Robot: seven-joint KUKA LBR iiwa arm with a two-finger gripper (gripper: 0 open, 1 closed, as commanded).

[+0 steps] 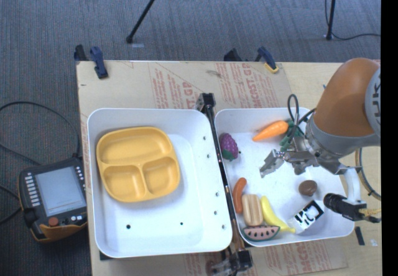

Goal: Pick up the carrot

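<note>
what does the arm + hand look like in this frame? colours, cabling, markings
Arm: bulky rounded orange section with a grey band beneath it, and part of a dark letter marking on a pale patch at its right edge. Hand: bare grey metal, angular, two-fingered. Black cables loop up beside the wrist.

You see the arm [348, 107] cut off at the right, its orange band running out of sight there. Its bulk covers the right bin's [249, 116] far right corner and part of that rim. The carrot's [271, 131] green top disappears behind the cables near the wrist. The gripper [273, 163] is a small, dim tangle of metal; you cannot tell how its fingers stand. The watermelon slice [260, 232] partly hides the banana's [273, 216] lower end. The black-and-white item [308, 214] at the bin's near corner is too blurred to name. Below, the counter [155, 82] runs off the bottom edge.
</note>
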